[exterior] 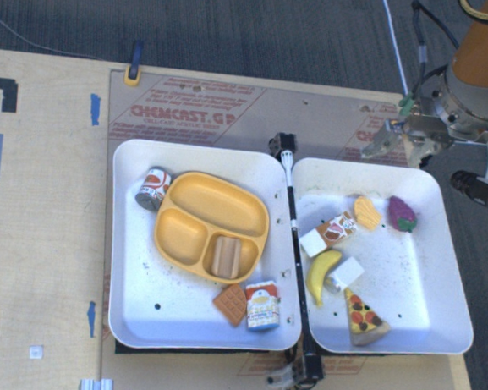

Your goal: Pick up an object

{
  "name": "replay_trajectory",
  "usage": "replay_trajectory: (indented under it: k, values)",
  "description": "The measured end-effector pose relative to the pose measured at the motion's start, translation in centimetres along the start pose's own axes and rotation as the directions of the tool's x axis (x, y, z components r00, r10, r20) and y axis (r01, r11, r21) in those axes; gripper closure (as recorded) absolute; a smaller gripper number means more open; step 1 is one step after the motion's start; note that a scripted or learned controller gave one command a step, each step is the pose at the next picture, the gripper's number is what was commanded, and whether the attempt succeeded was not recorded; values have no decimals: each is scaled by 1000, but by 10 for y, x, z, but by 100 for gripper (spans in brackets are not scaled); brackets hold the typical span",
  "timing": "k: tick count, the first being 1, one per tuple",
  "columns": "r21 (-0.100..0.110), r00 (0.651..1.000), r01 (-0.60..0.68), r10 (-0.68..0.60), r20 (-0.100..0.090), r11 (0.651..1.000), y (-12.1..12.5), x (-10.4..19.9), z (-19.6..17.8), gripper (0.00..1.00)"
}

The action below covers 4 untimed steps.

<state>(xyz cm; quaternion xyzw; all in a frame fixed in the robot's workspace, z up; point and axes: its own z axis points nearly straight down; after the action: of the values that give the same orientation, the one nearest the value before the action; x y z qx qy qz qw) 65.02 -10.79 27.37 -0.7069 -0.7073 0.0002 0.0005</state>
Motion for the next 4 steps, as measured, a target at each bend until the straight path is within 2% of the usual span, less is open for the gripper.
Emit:
replay_trajectory:
  k: [1,2,3,4]
  values:
    - [2,1000,-1,1,0,1000,-24,-14,130,0]
    - [-3,1000,-1,1,1,1000,-43,3,166,0]
    - [-17,1000,0,0,4,1000,-105,7,184,0]
    - [-24,1000,-5,5,11,1000,-104,3,172,100]
